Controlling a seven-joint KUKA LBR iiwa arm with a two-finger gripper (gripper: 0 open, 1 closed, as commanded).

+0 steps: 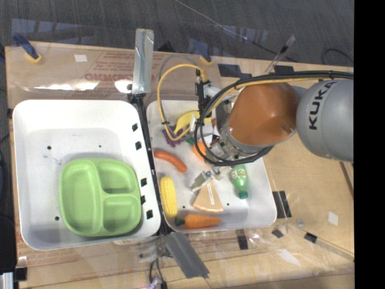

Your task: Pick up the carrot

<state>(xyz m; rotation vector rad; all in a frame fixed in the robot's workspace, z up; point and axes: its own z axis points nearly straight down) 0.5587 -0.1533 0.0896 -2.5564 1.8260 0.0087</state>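
The carrot (pixel 201 221) lies lengthwise left-right, tip pointing right; whether the gripper (pixel 206 176) grips anything is unclear.

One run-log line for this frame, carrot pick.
carrot: near edge of right bin, untouched | tool: above bin centre, by cheese wedge | plate: left bin

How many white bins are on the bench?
2. One white bin on the left holds a green plate. The other white bin on the right holds the toy food, under the arm.
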